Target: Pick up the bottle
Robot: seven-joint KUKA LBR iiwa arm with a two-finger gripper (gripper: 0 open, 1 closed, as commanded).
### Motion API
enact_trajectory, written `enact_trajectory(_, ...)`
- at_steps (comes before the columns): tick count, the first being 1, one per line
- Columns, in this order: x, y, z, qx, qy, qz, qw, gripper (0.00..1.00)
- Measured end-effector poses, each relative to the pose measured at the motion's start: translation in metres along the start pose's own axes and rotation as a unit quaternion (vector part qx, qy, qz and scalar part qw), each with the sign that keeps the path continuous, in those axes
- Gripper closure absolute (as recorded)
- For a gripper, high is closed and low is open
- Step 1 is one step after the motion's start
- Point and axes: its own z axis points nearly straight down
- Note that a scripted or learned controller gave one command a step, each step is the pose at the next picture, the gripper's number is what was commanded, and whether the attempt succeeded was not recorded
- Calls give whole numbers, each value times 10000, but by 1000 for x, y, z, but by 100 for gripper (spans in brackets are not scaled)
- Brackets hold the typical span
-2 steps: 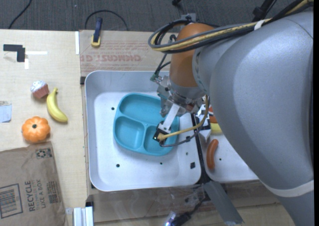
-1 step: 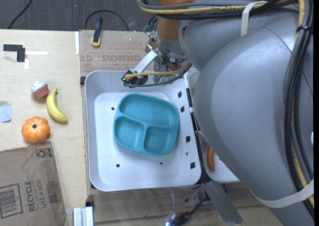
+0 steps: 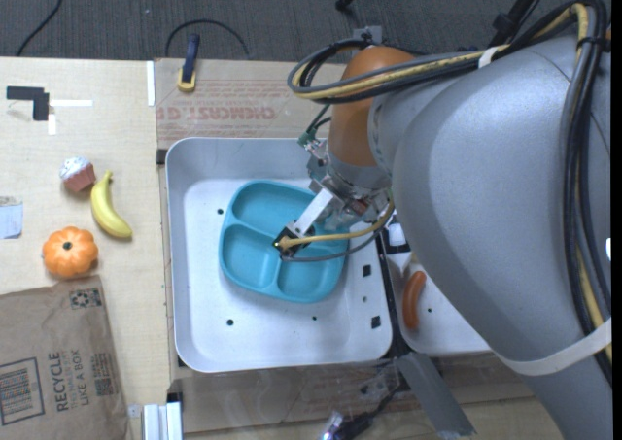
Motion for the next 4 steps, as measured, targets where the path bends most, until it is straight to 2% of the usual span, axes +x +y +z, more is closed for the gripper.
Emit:
enact_trajectory(1, 5, -24, 1, -15, -13, 1447, 9895, 100)
enact_trajectory(2, 44, -39, -126, -28, -23, 2835, 9590, 100)
enact_trajectory(3, 25, 14, -40, -24, -38, 2573, 9663, 100)
enact_trajectory(4, -22, 51, -97, -16, -45, 1274, 9918, 100)
